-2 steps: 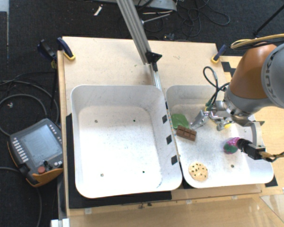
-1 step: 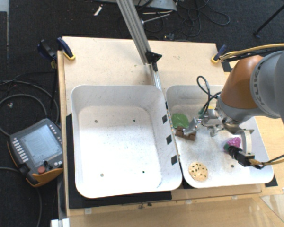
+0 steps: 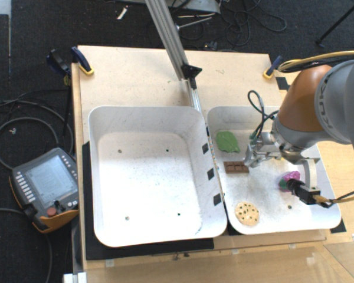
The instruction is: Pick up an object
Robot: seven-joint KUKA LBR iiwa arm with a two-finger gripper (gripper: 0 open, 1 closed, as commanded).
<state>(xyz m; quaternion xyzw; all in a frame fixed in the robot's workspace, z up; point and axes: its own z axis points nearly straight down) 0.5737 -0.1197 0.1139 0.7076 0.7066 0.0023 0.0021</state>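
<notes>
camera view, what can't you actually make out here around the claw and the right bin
- Claw: too small, and under the wrist, to tell open or shut, or whether it touches the brown bar.
- Pink object: partly covered by the arm's black fitting; shape unclear.
- Right bin: its far right part lies under the arm.
- Cookie: surface detail too small to read.
- Green object: too small to identify.
</notes>
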